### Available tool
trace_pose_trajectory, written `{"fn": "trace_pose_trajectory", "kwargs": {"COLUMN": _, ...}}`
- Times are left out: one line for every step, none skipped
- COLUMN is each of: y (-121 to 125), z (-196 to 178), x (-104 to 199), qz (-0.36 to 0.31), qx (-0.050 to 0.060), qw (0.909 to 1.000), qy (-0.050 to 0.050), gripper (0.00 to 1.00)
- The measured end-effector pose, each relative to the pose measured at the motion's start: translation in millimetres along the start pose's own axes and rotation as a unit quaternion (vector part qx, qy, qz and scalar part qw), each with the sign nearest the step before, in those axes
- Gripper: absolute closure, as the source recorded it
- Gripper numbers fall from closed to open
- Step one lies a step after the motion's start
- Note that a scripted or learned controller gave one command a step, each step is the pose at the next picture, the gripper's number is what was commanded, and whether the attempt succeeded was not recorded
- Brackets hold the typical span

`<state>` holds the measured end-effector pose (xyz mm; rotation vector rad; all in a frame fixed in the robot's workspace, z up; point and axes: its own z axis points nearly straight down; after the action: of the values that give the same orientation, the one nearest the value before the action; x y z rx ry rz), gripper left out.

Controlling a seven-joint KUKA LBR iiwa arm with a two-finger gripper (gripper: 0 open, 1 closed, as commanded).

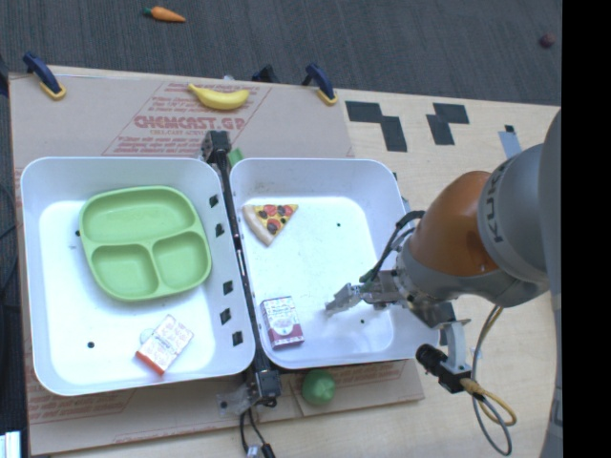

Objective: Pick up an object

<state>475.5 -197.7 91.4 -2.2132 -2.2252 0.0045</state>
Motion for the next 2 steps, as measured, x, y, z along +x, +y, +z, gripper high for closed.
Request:
{"fn": "trace_pose_trajectory", "kwargs": {"y": 63, "z": -7, "x": 10, "qz": -0.001, "qx": -0.001, "qw": 1.0000, "qy": 0.000, "gripper": 0.00}}
{"fn": "trace_pose_trajectory", "kwargs": {"y": 63, "z": -17, "x": 10, "qz": -0.003, "qx": 0.000, "qw": 1.0000, "qy": 0.000, "gripper": 1.00}}
